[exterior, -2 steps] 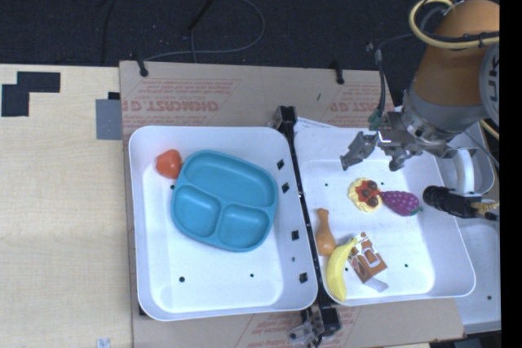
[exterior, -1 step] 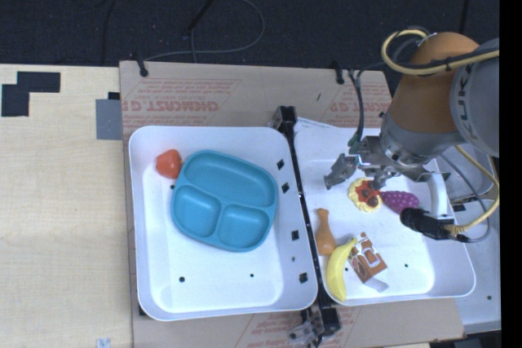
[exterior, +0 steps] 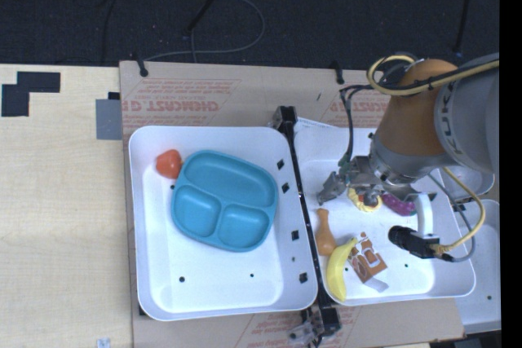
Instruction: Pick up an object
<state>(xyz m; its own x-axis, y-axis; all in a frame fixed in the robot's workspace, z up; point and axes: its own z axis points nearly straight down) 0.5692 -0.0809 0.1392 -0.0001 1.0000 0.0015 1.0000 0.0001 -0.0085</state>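
My gripper (exterior: 341,183) hangs low over the upper middle of the right bin (exterior: 457,281), reaching in from the right. Just to its right lie a small yellow object (exterior: 364,201) and a purple object (exterior: 399,202), both partly hidden under the wrist. Below the gripper an orange, bottle-shaped toy (exterior: 325,232) lies near the bin's left wall. A yellow banana (exterior: 338,268) lies at the front, with a brown and white packet (exterior: 369,260) beside it. Nothing shows as held.
The left bin (exterior: 155,273) holds a blue divided plate (exterior: 223,200) and a small red-orange ball (exterior: 169,164) at its back left corner. A black divider rail (exterior: 295,200) runs between the bins. Bare bin floor lies in front of the plate.
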